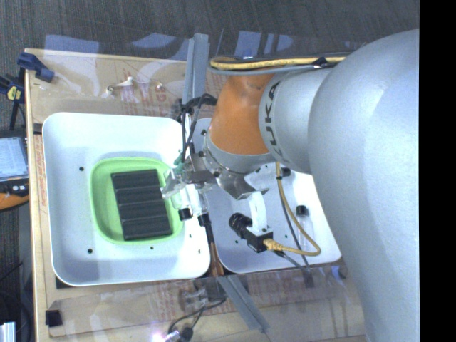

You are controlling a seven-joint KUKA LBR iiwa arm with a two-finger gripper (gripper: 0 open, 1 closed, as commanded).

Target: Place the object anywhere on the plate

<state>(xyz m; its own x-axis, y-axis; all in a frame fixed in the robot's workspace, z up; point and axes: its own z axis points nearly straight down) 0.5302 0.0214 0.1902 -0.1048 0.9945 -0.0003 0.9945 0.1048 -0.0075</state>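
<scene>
Black and ribbed, the block (141, 204) lies flat on the green plate (101, 212) in the left bin (64, 155), just left of the gripper (182, 191), whose grip I cannot tell.

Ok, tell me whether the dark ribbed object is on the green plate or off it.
On it. The dark ribbed object lies flat inside the green plate, green rim showing on all sides, in the left bin.

Bulky grey arm (356, 155), orange band (239, 123), yellow cable (292, 216).
</scene>
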